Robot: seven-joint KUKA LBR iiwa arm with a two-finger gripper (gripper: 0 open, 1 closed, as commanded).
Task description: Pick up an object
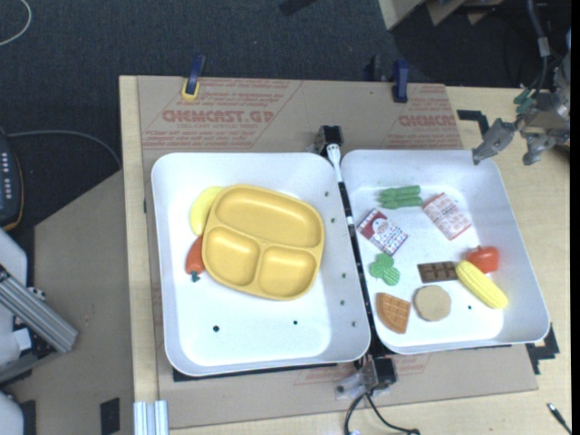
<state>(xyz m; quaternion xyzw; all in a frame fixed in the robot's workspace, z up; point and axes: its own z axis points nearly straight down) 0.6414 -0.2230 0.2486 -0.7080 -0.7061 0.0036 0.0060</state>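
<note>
Camera view: gripper [509, 145] hung open and empty over the far right corner of the right bin [507, 207], fingers spread. Toy corn [481, 285], tomato [484, 258], chocolate bar [437, 270] and cookie [433, 304] lay inside; left bin [172, 243] held 1 yellow tray [262, 241].

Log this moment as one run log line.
gripper: above right bin's far right corner, holding nothing | toys: in right bin | yellow tray: left bin
</note>
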